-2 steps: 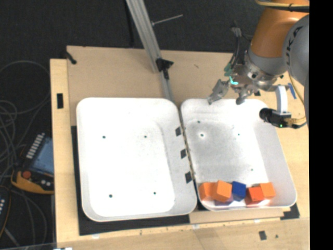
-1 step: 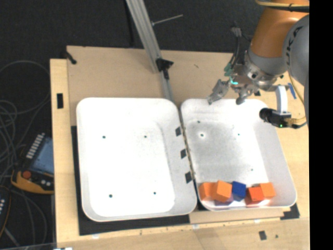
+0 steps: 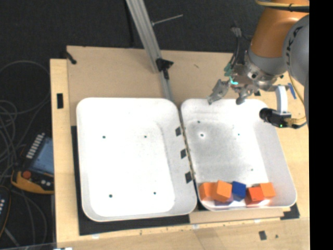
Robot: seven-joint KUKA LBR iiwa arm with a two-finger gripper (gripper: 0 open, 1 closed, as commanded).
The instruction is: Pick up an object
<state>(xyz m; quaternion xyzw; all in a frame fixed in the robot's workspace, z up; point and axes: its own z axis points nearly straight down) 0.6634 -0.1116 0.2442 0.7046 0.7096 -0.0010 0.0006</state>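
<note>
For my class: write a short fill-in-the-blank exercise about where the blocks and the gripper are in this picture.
1. The blocks lie in the ____ bin.
2. Between the orange blocks sits one ____ block.
3. The gripper hangs over that bin's ____ edge, fingers spread and holding nothing.
4. The blocks line that bin's ____ edge.

Missing words: right; blue; far; near

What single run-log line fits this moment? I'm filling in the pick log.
end effector: open, nothing held, over right bin's far edge | blocks: orange and blue, along near wall | pick: not yet done
</note>
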